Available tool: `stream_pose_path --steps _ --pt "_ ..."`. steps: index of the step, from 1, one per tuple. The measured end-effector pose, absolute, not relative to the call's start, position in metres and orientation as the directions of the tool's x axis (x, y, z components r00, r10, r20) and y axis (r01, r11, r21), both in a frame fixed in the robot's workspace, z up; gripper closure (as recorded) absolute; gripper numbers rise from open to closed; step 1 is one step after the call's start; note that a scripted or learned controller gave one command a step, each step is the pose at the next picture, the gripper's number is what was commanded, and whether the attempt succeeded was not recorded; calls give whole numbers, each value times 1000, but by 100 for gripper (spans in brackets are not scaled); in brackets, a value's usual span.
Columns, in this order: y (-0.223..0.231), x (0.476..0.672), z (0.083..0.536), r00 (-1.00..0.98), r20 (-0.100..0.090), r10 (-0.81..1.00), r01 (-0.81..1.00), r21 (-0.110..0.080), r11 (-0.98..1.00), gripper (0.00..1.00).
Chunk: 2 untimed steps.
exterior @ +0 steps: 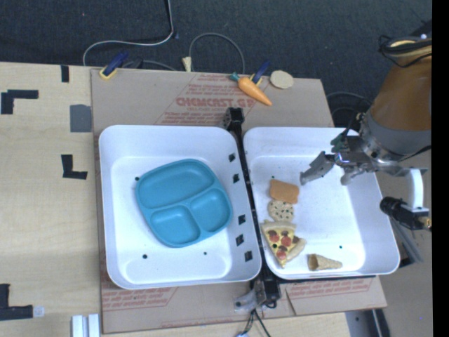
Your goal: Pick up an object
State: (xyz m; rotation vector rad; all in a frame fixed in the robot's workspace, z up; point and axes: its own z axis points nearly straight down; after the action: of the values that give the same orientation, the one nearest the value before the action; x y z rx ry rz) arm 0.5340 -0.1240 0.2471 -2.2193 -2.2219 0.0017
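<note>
The hand hangs over the right bin, its two fingers spread apart with nothing between them. Just below and to the left of its nearer fingertip lies the orange toast piece, the closest thing to take. Touching that, a little farther from the hand, sits the speckled cookie, then the pizza slice, and off toward the bin's front edge a small wedge.

These look like toy foods: light, stiff, probably smooth plastic, so nothing should crush, but each lies flat and thin against the bin floor. I'd judge the toast wants a pinch across its short sides, fingers low. It could skate away if one finger touches first, and the cookie crowding it leaves little room on that side.

The blue plate sits in the far bin, well away.
</note>
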Motion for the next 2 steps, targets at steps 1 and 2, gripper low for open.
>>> stream_pose_path --steps 1,2 --pt "-96 560 94 -3 3 1000 1000 -12 3 0" --pt "-103 597 85 -1 0 1000 1000 -1 1 0"
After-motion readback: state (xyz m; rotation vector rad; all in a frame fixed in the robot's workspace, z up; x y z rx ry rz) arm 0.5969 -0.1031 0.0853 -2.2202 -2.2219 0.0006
